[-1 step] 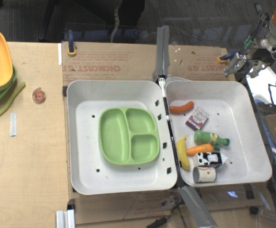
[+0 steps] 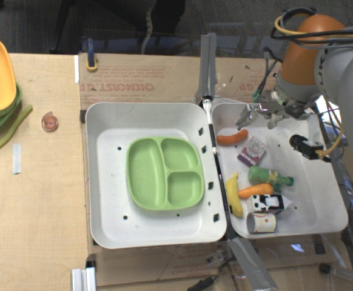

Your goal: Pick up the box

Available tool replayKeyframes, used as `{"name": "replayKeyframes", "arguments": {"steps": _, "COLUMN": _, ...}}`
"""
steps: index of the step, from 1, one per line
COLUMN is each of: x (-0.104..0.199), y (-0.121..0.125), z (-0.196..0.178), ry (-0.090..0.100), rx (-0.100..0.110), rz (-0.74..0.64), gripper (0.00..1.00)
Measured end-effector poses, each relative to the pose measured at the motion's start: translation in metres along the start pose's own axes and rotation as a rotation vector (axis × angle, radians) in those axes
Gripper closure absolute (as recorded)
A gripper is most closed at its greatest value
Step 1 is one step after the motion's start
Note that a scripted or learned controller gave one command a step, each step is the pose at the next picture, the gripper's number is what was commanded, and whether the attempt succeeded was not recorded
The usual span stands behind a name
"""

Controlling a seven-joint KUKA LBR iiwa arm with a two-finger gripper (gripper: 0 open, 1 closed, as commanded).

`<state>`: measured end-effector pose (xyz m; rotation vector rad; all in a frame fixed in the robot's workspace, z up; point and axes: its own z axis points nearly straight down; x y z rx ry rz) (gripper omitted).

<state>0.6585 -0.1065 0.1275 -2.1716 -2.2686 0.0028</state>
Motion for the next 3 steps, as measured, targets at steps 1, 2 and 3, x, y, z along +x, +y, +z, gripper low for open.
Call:
{"name": "replayKeyframes", "arguments": {"steps": 1, "x": -0.001, "y": -0.065, "z": 0.037, "ry": 0.0, "rx": 0.0, "rz": 0.017, "gripper": 0.0}}
{"name": "replayKeyframes", "arguments": {"steps": 2, "x": -0.003, "y": -0.066, "z": 0.028, "ry": 0.0, "rx": 0.001, "rz": 0.021, "gripper": 1.0}}
{"name": "replayKeyframes", "arguments": {"steps": 3, "x": 0.043, "y": -0.093, "z": -0.063, "ry": -0.001, "rx": 0.001, "rz": 0.205, "gripper": 1.0}}
